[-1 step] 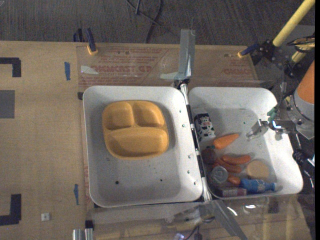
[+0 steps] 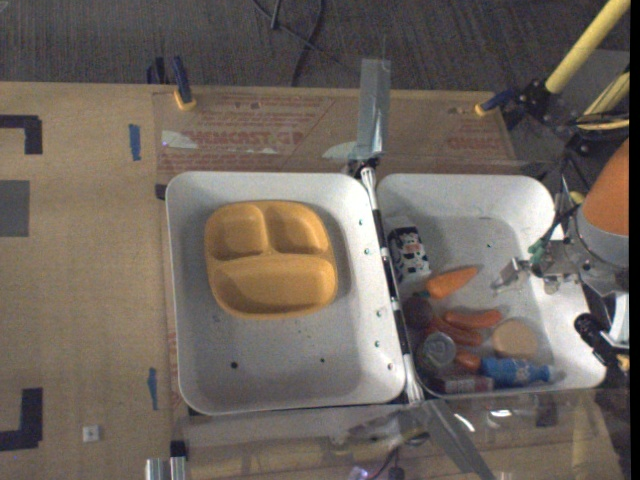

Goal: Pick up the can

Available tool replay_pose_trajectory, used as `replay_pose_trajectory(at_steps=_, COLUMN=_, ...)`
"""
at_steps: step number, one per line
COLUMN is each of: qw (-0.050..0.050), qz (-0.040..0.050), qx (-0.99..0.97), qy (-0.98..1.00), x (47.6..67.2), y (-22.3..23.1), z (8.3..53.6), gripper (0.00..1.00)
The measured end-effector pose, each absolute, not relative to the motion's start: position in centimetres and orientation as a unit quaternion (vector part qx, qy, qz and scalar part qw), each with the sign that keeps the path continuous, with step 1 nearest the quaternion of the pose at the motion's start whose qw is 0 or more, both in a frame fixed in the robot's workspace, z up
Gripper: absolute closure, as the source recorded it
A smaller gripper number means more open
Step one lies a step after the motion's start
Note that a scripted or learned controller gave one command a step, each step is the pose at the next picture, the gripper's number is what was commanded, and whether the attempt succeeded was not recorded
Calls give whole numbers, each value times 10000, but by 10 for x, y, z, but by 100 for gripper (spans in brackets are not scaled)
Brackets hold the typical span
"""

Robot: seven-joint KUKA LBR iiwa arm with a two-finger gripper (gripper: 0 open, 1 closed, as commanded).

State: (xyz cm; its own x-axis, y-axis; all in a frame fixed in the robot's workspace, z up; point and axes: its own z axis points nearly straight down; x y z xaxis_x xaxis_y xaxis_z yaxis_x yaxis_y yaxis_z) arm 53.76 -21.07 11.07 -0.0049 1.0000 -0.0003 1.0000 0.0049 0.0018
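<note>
The camera view shows the gripper [image 2: 515,271] near the right bin's [image 2: 470,190] right edge, whether parted or closed I cannot tell, while the can [image 2: 437,351] lies at its near edge among crowded toy food, so neighbours may block a grasp.

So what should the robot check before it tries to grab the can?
1. Can in sight: ok. The grey round metal can lies at the right white bin's near edge.
2. Gripper above the can: not ok. The two-finger gripper is off to the can's far right.
3. Room around the can: not ok. The dark purple vegetable and red sausage crowd it.
4. Fingers open: cannot tell.
5. Can upright: cannot tell.
</note>
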Motion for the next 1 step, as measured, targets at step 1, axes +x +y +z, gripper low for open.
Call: replay_pose_trajectory(at_steps=1, qw=134, qz=154, qx=7512, qy=6597, x=628, y=-212, z=106, gripper=0)
